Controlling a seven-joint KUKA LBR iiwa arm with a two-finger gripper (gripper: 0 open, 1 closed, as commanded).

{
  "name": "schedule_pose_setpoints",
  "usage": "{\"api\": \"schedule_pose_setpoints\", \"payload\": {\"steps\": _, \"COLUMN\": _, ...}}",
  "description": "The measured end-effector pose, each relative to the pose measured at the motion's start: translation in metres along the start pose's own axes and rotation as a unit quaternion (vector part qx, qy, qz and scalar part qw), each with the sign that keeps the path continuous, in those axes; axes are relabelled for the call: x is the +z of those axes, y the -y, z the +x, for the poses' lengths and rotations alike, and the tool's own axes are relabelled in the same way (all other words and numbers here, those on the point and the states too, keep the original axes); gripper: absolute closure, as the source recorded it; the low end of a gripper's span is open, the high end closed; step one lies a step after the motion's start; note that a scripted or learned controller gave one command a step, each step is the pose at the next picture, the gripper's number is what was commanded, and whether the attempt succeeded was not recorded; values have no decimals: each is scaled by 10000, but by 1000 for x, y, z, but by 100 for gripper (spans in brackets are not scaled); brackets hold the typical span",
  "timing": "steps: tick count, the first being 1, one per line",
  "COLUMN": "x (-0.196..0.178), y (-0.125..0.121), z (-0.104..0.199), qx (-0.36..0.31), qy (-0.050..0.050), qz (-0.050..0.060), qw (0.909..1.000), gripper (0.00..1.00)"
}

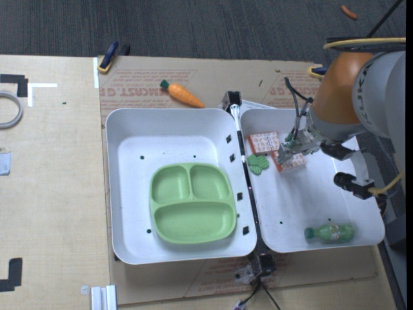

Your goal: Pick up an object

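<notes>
Under claw [295, 148]: red/white box [271, 148], touching, prob. the target | jaws: can't tell | green leaf toy [258, 165] just left | bottle [330, 232] well below, untouched

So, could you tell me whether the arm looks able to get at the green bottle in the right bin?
Probably yes: the green bottle lies alone near the right bin's front wall, nothing on it, while the claw hangs over the red-and-white box.
</notes>
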State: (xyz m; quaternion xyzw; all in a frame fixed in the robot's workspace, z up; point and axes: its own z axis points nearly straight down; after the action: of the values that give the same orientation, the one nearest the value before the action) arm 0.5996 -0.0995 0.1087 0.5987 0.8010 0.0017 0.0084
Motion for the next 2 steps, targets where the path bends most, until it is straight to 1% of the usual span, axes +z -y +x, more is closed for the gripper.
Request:
{"api": "schedule_pose_setpoints", "payload": {"steps": 1, "x": 0, "y": 0, "z": 0, "qx": 0, "qy": -1, "qz": 1, "qw": 10000, "gripper": 0}}
{"api": "schedule_pose_setpoints", "payload": {"steps": 2, "x": -10, "y": 0, "z": -1, "qx": -2, "qy": 7, "qz": -5, "qw": 10000, "gripper": 100}}
